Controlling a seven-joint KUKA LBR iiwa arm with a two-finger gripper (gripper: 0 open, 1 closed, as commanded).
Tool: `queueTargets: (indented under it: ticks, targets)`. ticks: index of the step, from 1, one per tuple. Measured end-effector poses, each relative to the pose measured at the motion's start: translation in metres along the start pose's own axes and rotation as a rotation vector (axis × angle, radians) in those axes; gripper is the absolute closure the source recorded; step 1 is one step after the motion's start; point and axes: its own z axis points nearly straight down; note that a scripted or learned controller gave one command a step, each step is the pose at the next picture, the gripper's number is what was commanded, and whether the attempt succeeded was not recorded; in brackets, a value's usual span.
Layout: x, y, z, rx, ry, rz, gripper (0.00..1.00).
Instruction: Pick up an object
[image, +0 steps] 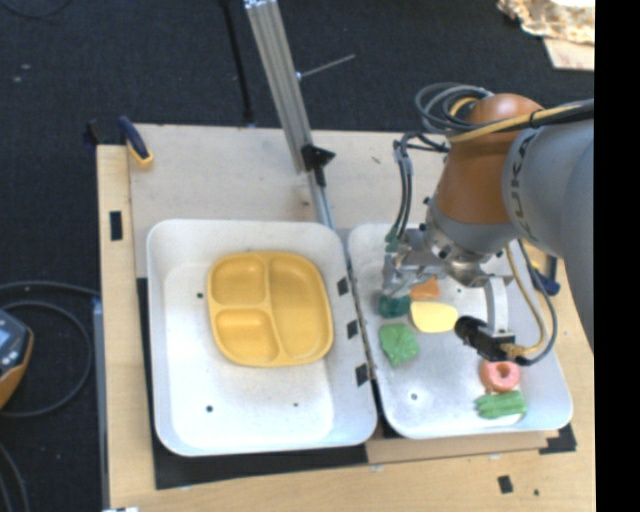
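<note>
Smooth satin plastic on the yellow divided tray (270, 307), well off from the jaws. The white bins (180, 380) look like matt plastic, lightly speckled. Just below the jaws there's a green block (399, 344), rough and spongy-looking, and beside it a smooth yellow piece (433, 318). The orange band (480, 170) is glossy, the bench (210, 170) pale matt wood.

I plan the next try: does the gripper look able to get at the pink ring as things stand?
Probably yes. The pink ring lies uncovered in the right bin, where the gripper is; a green piece lies close beside it.
</note>
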Motion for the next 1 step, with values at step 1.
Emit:
queueTargets:
  ticks: [1]
  targets:
    - [0.0508,0.0141,-0.0176,-0.002,0.000,0.000,1.00]
